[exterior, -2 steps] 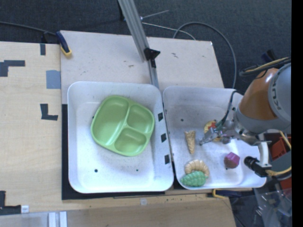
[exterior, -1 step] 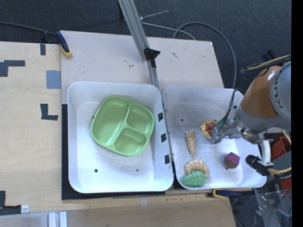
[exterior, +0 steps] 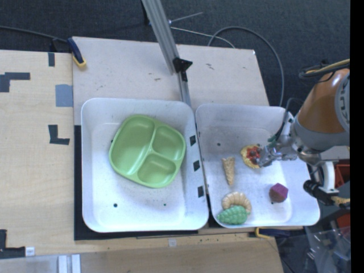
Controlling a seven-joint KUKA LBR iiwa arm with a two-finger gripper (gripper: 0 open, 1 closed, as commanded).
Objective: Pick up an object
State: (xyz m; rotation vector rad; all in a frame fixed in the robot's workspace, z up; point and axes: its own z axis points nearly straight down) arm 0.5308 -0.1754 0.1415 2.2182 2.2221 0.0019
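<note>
In the right bin (exterior: 239, 118) lie several small toys: a yellow and red piece (exterior: 249, 154), a tan cone (exterior: 228, 170), a purple lump (exterior: 278, 193), a tan ridged pastry (exterior: 236, 199) and a green knobbly piece (exterior: 233, 214). My gripper (exterior: 267, 156) is low at the right side of the yellow and red piece, touching or almost touching it. The grey and orange arm (exterior: 324, 112) comes in from the right above the bin's right wall.
The left bin (exterior: 94, 169) holds a green divided plate (exterior: 148, 151). A grey metal pole (exterior: 162, 27) runs from the top down to the wall between the bins. Cables loop behind the right bin.
</note>
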